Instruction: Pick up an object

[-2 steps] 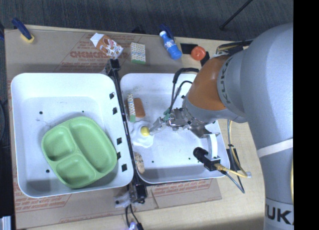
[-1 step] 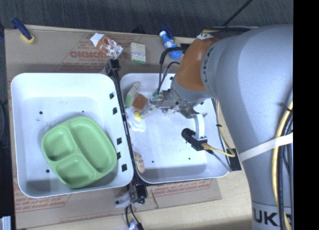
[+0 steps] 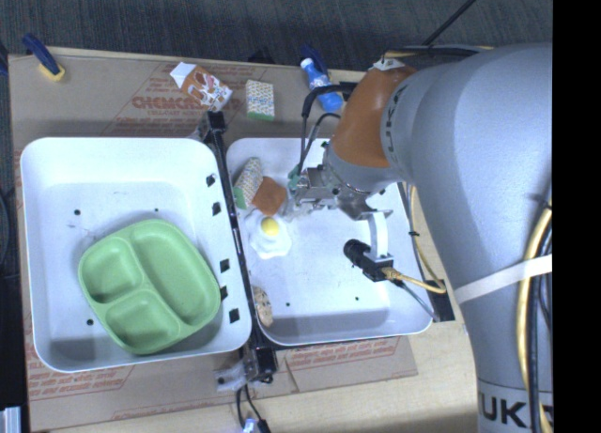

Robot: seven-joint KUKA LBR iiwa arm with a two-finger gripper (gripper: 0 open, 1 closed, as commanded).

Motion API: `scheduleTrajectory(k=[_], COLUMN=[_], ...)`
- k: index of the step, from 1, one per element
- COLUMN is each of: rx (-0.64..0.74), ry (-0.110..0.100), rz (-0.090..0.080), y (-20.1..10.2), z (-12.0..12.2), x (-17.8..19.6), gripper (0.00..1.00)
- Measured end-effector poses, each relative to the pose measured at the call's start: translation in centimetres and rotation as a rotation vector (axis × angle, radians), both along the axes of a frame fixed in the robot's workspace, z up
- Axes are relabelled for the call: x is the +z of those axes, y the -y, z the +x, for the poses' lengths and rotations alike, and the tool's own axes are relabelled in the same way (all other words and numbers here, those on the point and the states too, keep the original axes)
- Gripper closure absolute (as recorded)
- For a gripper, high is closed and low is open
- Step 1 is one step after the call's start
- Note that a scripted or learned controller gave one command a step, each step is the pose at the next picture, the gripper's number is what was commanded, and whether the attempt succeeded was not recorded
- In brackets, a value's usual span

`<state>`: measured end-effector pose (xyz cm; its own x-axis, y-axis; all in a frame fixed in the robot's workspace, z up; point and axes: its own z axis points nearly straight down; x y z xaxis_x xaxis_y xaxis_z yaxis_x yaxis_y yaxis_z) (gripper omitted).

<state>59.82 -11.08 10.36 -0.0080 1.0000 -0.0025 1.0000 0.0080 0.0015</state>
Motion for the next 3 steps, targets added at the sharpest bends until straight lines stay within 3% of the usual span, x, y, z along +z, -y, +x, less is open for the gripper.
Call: scheduleTrajectory(k=[1, 2, 3], rx=[-0.001, -0.003, -0.003], ry=[0.002, -0.006, -0.006], rz=[0.002, 0.003, 0.003], y=[-1.6, -3.6, -3.6], z=[-1.5, -9.8, -9.8], x=[15.0, 10.8, 10.8], gripper=[1.00, 1.00, 0.00])
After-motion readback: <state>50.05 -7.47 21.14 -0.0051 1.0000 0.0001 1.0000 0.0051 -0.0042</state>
